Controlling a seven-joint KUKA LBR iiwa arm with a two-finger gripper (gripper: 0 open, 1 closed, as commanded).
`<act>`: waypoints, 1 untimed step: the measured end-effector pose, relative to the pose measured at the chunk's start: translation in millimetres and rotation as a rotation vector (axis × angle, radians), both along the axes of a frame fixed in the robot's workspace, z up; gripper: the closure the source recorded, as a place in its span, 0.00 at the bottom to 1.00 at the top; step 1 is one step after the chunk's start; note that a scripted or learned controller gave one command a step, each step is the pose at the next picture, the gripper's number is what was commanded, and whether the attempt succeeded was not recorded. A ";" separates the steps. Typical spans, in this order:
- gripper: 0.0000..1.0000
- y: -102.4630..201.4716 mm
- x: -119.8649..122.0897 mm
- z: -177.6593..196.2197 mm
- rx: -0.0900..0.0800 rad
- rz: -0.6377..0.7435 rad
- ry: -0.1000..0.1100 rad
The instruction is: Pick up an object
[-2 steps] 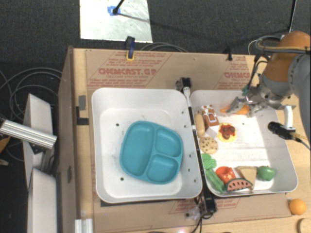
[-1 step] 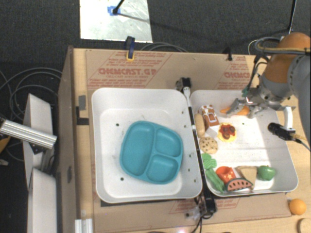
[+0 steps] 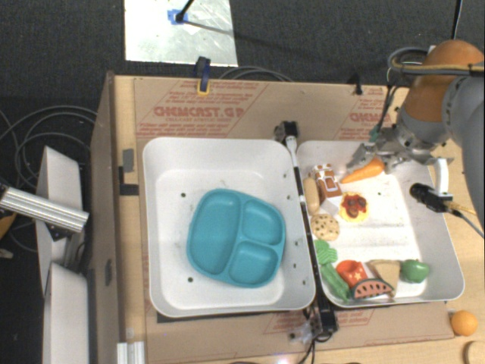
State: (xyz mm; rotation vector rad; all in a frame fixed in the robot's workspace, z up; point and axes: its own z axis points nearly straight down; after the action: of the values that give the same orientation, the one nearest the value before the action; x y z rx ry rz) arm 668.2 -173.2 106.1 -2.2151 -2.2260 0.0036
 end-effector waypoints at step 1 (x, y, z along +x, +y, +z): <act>0.00 28.6 -69.1 -19.4 -0.005 -0.007 -0.010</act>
State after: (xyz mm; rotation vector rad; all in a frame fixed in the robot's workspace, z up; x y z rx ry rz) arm 599.1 -144.6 86.7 -2.2304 -2.2260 -0.0018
